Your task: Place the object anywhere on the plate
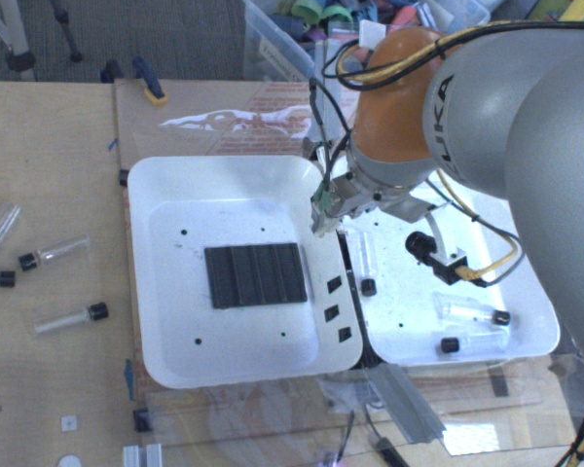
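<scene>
We judge the clear vials (472, 311) lying in the right bin (535, 305) light, slick, breakable, best pinched mid-barrel; the gripper (323, 220) hangs over the bins' shared edge, its grip unreadable, plate (256, 274) in left bin (156, 261).

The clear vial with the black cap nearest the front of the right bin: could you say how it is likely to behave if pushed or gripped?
The vial lies on its side and looks round, so it would probably roll if nudged. Its clear, smooth wall suggests that it may slip between fingers. It looks thin and empty, so likely light.
</scene>
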{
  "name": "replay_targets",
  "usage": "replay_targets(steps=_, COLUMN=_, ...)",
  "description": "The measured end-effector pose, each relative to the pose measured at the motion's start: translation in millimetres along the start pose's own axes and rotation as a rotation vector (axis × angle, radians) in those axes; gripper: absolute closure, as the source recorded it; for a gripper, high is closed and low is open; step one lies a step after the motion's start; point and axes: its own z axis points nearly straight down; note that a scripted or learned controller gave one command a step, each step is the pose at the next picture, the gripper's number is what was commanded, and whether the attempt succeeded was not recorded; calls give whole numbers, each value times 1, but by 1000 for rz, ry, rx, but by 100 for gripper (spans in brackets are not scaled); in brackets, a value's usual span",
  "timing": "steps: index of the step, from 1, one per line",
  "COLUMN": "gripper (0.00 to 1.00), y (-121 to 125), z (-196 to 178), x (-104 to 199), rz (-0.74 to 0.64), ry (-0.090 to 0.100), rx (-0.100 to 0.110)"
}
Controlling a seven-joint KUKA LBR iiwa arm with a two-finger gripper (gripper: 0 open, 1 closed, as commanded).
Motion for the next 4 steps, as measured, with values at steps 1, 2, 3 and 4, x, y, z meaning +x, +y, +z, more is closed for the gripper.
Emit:
replay_targets(steps=1, gripper=100, y=56, z=47, x=51, rz=-467, ry=-1, rx=-3)
replay_targets(steps=2, gripper=100, y=47, z=-70, x=96, rz=-592, ry=-1, rx=-3)
replay_targets(steps=3, gripper=100, y=91, z=-74, x=128, rz=-335, ry=-2, rx=-4)
replay_targets(steps=4, gripper=100, y=77, z=-17, x=127, rz=-259, ry=0, rx=1)
